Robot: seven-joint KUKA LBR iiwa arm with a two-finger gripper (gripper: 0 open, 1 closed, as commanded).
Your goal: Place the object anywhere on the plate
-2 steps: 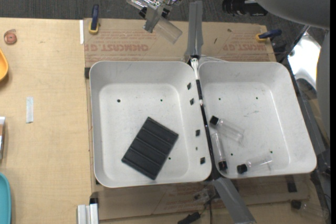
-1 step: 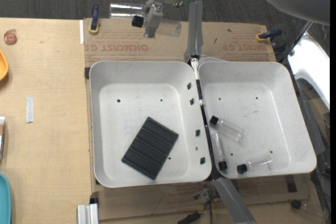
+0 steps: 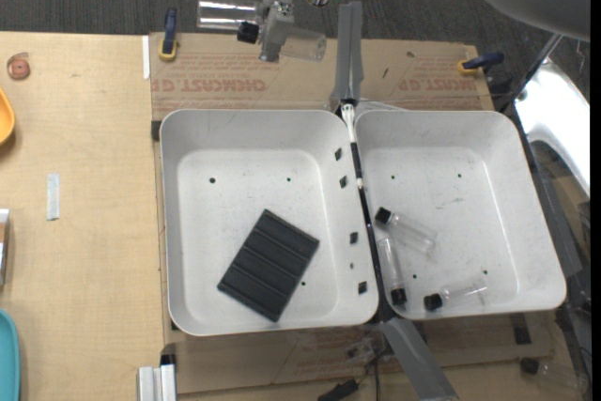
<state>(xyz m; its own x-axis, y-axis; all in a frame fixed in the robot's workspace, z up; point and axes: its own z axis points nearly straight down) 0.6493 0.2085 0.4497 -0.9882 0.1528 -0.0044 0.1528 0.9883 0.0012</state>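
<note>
Camera view: your end effector (image 3: 272,47) hangs beyond the bins' far edge, finger state indeterminable; the vials (image 3: 406,230) lie right and nearer; the dark ridged plate (image 3: 269,264) lies in the left bin (image 3: 188,155).

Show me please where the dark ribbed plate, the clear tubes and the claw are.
dark ribbed plate (image 3: 269,264): camera view, middle of its ribbed top.
clear tubes (image 3: 409,234): camera view, body of the upper tube, right bin.
claw (image 3: 269,52): camera view, lower tip, above the bins.
</note>
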